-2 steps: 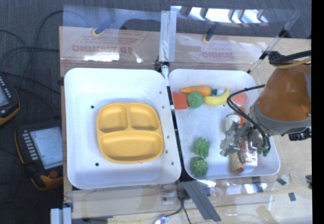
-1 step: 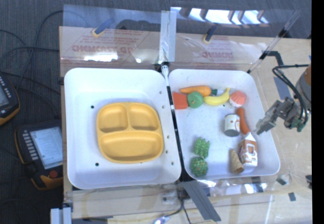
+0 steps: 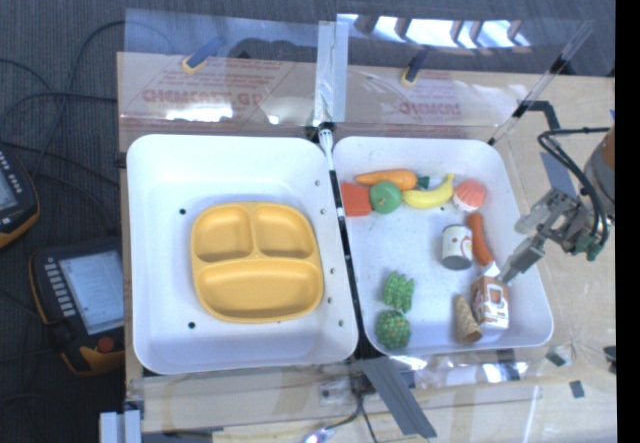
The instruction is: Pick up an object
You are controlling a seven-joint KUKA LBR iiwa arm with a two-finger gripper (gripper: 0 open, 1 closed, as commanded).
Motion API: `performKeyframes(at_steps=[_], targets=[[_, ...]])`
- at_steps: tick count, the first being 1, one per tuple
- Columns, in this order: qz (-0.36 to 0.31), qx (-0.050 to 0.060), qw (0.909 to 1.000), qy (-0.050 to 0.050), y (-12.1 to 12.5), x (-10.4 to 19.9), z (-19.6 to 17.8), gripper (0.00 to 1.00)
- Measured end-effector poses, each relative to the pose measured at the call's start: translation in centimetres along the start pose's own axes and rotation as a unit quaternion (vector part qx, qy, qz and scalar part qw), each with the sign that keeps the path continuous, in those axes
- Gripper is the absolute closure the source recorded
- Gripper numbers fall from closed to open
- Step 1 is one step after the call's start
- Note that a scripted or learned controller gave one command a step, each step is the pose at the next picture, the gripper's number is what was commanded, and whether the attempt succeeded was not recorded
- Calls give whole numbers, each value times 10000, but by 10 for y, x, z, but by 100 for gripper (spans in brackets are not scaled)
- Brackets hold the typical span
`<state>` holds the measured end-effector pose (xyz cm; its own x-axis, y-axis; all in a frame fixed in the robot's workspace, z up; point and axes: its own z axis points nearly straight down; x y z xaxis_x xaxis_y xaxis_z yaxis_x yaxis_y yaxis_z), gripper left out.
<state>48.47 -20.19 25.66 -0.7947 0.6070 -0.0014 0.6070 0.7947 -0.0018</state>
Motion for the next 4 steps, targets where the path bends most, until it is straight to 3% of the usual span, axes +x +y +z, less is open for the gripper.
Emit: performKeyframes(at_steps=[1, 2, 3, 4], targets=[[-593, -20, 9982, -52, 19, 0, 165, 0], [-773, -42, 9970, -67, 0, -7, 165, 0], [-1002, -33, 9949, -70, 53, -102, 167, 0], [-1013, -32, 9948, -93, 54, -103, 155, 100]])
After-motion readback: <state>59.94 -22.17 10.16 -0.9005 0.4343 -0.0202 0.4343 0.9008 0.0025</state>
